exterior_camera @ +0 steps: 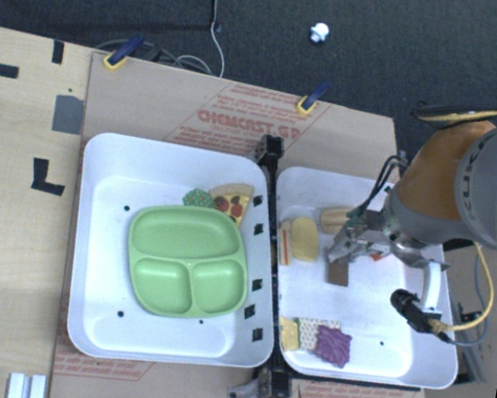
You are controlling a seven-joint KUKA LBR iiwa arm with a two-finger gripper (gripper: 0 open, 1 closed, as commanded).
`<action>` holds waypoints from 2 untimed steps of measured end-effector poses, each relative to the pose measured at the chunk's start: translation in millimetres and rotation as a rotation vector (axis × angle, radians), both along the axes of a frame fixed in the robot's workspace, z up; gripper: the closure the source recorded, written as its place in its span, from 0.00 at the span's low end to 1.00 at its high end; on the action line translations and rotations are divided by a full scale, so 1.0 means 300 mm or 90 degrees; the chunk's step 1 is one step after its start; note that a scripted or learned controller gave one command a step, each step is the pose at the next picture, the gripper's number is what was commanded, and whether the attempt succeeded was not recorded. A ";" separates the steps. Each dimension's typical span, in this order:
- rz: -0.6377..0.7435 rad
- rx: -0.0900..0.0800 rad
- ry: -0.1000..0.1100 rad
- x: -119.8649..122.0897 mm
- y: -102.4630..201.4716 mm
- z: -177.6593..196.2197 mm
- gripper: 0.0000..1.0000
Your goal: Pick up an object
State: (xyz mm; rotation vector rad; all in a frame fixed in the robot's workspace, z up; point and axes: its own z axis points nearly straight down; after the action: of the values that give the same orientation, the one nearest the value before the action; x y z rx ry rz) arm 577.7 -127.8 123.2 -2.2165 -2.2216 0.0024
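Green divided plate; white bins; purple grape bunch; brown block.

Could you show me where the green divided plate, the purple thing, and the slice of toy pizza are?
green divided plate (188,262), camera view, on the ridge between its compartments.
purple thing (333,345), camera view, on its middle, near the right bin's front wall.
slice of toy pizza (232,202), camera view, on its topped face.

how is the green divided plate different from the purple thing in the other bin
The green divided plate lies in the left bin; the purple thing lies in the right bin, near its front edge. The plate is far larger, taking much of its bin's floor, while the purple thing is a small lump. The plate looks smooth with three compartments; the purple thing looks bumpy. Both rest on a white bin floor, apart from the tool.
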 end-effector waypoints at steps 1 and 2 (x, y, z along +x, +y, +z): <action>0.000 0.000 0.000 0.000 0.000 -0.002 0.00; -0.001 0.000 -0.001 0.011 -0.009 -0.129 0.00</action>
State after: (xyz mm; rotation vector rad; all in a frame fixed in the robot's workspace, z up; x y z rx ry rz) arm 581.0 -130.6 84.5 -2.2188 -2.2202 0.0008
